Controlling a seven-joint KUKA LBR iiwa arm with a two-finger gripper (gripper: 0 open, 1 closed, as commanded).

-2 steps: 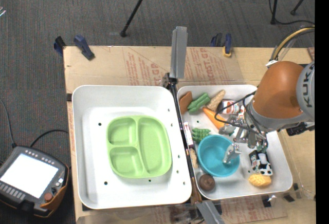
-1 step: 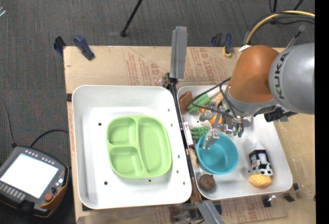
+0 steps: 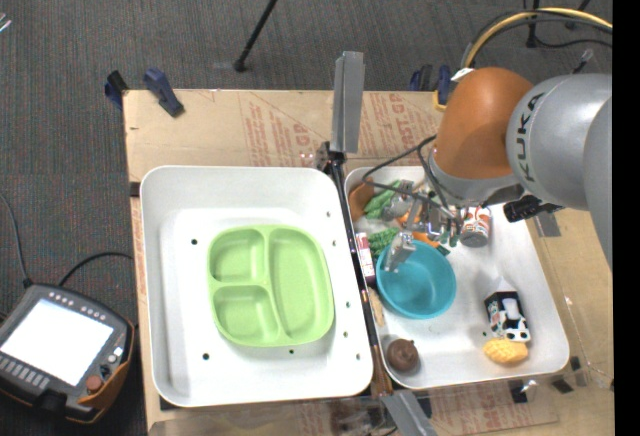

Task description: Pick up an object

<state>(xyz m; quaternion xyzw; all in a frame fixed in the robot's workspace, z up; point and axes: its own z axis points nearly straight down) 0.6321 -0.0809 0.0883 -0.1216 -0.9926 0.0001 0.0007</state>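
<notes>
Just below the jaws (image 3: 405, 242) sits the blue bowl (image 3: 417, 285).

arm: grey, orange band, enters from right | hand (image 3: 405, 242): lowered, tilted left

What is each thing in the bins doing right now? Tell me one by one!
Green plate: lying flat in the left bin, nothing on it.
Blue bowl: upright in the right bin, nothing in it.
Can: lying on its side.
Cow-print box: lying down beside the yellow toy.
Brown toy: sitting near the front edge.
Hand: over the bowl's rim.
</notes>
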